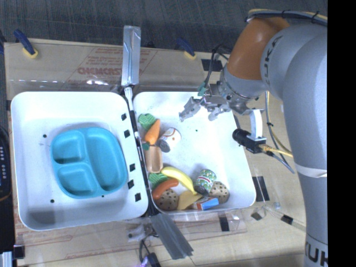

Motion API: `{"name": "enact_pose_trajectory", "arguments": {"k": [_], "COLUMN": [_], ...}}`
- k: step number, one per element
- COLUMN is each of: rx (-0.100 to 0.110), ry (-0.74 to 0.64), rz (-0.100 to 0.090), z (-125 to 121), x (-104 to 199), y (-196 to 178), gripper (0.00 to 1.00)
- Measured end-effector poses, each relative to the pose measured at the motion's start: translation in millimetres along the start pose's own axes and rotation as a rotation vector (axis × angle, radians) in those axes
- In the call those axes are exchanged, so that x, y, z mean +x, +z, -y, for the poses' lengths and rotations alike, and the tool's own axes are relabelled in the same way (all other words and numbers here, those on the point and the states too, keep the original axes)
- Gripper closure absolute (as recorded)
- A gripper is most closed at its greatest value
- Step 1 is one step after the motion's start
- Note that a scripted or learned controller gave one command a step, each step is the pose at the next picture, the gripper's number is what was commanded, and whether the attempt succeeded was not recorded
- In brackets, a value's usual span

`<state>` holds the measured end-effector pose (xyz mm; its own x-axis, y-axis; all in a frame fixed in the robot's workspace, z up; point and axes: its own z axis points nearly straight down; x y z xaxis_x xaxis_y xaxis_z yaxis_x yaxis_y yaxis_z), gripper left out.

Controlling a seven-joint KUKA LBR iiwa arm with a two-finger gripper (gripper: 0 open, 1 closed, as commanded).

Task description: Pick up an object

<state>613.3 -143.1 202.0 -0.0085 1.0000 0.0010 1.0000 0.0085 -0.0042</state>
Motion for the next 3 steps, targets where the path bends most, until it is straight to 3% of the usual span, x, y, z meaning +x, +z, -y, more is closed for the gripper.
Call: {"name": "enact_pose_trajectory", "arguments": {"k": [1, 2, 3], "rx": [-0.001, -0.001, -0.001], "ry": [-0.037, -0.040, -0.241], "rz": [0.001, 0.001, 0.000], "z": [-30.9, -31.6, 31.5], "x": [20.2, 20.2, 2.3], "y": [111.2, 100.1, 110.9], "gripper": [0.00, 1.00, 1.00]}}
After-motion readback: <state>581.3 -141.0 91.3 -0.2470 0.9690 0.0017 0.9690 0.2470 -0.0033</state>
